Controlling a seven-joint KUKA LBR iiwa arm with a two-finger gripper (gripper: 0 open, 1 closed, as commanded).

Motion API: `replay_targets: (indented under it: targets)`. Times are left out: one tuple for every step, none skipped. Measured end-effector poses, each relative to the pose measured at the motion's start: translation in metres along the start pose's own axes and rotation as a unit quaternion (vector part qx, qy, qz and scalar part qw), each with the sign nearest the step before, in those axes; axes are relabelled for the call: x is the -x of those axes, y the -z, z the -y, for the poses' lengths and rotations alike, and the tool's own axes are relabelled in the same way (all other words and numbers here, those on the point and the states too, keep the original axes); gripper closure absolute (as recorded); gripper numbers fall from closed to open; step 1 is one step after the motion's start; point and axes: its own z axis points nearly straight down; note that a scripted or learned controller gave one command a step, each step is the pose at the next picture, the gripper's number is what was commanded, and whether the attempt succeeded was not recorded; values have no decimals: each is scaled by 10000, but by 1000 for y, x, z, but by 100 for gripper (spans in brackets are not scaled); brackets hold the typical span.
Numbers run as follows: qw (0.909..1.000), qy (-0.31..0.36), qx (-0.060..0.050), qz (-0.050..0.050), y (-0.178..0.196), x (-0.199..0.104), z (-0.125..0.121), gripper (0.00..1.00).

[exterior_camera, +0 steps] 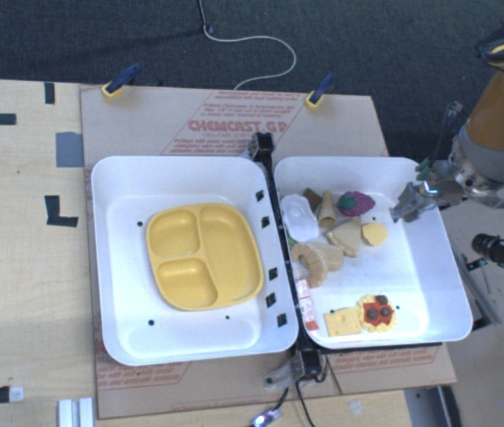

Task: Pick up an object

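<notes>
Camera view: gripper (408, 206) low over right bin's (430, 278) right rim.

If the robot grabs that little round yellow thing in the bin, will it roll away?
Maybe. The round yellow piece looks smooth and rounded, so a nudge could probably make it slide or roll on the right bin. It looks small, so it is likely light. A tan piece lies right beside it, which might stop it that way.
</notes>
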Motion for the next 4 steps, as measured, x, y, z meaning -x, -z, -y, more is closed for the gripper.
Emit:
replay_targets:
  targets:
    - [10000,15,-16,-9,5,-57,24,100]
    - [10000,13,-21,-8,-6,-101,39,100]
    - [10000,14,-29,-7,-13,-153,55,100]
    - [10000,12,-13,-8,10,-183,72,100]
